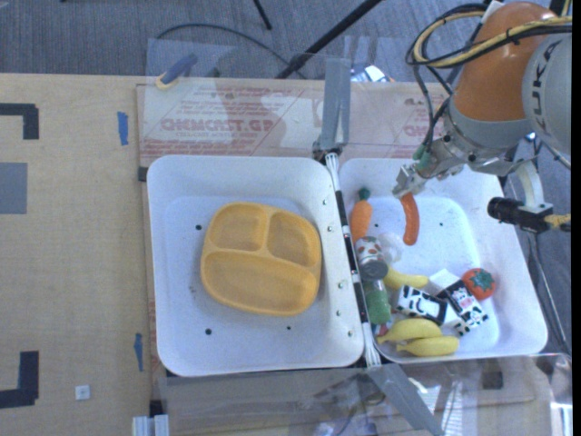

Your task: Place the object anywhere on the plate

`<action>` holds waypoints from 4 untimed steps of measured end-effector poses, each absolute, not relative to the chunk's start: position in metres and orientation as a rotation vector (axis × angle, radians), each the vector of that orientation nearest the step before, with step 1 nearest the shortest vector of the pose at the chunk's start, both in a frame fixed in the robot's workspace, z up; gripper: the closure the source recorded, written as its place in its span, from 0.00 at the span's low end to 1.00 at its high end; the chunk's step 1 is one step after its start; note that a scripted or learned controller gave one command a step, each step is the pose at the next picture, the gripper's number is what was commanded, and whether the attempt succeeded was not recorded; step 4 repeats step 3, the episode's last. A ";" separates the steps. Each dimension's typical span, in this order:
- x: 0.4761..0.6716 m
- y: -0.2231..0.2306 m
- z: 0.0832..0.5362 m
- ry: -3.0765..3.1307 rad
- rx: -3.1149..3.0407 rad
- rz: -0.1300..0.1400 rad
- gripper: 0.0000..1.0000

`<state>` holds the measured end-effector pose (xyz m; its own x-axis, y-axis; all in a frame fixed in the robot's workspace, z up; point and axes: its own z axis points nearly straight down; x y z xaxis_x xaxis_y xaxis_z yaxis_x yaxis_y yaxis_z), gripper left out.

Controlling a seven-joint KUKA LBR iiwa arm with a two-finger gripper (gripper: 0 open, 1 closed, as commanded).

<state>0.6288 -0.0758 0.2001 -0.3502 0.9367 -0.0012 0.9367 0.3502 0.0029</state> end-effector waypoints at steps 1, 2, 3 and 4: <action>0.659 0.003 0.227 2.685 1.622 0.004 1.00; 0.637 0.035 0.194 2.560 1.825 -0.001 1.00; 0.637 0.035 0.195 2.559 1.824 0.000 0.00; 0.637 0.035 0.195 2.559 1.824 0.000 0.00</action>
